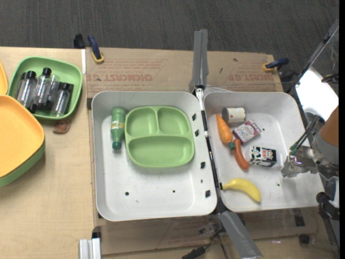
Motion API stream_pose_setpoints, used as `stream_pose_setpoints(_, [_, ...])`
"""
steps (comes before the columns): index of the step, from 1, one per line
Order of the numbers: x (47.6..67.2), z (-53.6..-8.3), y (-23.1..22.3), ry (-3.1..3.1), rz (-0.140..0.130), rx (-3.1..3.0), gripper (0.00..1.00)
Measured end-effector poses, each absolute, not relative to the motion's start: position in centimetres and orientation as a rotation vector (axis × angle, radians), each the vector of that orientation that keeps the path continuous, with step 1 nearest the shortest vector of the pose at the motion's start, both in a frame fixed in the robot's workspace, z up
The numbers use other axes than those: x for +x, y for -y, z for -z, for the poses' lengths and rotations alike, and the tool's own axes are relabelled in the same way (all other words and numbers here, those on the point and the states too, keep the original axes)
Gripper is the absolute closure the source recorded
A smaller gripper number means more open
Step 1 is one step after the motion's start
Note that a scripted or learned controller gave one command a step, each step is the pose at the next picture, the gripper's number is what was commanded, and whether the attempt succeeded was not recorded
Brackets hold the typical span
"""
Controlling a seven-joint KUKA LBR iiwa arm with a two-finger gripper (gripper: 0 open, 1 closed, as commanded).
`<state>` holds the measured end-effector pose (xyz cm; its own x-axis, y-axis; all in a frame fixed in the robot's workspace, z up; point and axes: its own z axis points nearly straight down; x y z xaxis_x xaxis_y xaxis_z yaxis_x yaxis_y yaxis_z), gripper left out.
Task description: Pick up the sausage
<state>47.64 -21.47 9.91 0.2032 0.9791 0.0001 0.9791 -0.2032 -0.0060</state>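
The sausage [241,155] is a short red-orange piece lying at a slant in the middle of the right bin [285,109]. It rests just below the carrot [223,129] and beside a small milk carton [263,156]. My gripper [292,167] hangs low over the right side of the same bin, about a hand's width right of the sausage, with the carton between them. Nothing shows in the gripper.
The right bin also holds a white cylinder [234,114], a pink packet [247,131] and a banana [243,190]. In the left bin [145,198] lie a green divided plate [160,136] and a green bottle [117,127]. A tray of bottles [45,86] and orange plates [19,142] sit far left.
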Motion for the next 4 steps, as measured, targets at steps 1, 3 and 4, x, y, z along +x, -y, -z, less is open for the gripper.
stream_pose_setpoints(1, [47.67, -9.1, 21.27, 2.005, -0.003, -2.415, 1.0])
stream_pose_setpoints(3, [47.67, -9.12, 21.55, 2.038, -0.003, -2.388, 1.0])
stream_pose_setpoints(4, [47.64, -9.95, 21.55, 2.038, -0.005, -2.386, 1.0])
